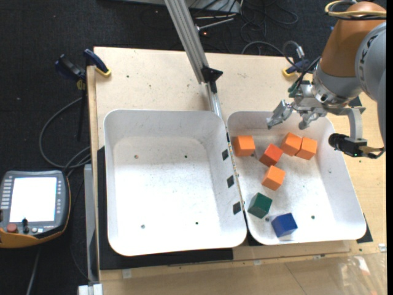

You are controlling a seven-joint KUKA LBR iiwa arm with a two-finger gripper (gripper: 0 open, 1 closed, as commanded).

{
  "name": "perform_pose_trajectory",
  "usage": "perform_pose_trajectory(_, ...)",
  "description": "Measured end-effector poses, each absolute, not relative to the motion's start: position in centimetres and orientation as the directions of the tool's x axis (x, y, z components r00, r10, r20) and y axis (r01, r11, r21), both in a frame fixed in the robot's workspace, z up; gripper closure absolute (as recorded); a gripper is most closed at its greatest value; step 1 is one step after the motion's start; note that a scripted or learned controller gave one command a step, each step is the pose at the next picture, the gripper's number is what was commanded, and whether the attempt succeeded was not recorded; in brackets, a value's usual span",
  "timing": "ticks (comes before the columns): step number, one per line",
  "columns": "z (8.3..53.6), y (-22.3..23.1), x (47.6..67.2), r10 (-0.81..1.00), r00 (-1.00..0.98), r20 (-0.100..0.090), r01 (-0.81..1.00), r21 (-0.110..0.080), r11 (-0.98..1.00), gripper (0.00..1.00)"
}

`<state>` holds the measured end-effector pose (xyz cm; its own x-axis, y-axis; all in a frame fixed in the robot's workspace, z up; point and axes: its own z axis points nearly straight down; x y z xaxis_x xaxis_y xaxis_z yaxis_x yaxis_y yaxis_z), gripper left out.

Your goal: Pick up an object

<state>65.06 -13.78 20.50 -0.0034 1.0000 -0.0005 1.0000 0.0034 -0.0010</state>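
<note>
Reporter: Gripper hangs at upper right of the frame, fingers spread and pinching nothing, above the right bin. Where is a target?

Engineer: Nearest are two orange cubes, touching, just below it; a blue cube sits lower. Likely risk: closing on the touching pair may wedge a finger against both, shoving them aside instead of gripping one.
</note>
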Motion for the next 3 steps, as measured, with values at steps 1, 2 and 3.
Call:
perform_pose_trajectory(1, 18.1, -17.4, 59.5, 1.0, 0.006, -0.001, 1.0, -0.006, -0.006, 0.0)
perform_pose_trajectory(2, 9.2, -20.1, 55.3, 1.0, 0.005, -0.001, 1.0, -0.002, -0.005, 0.0)
perform_pose_trajectory(3, 9.5, -20.0, 55.6, 1.0, 0.001, 0.0, 1.0, 0.001, -0.001, 0.0)
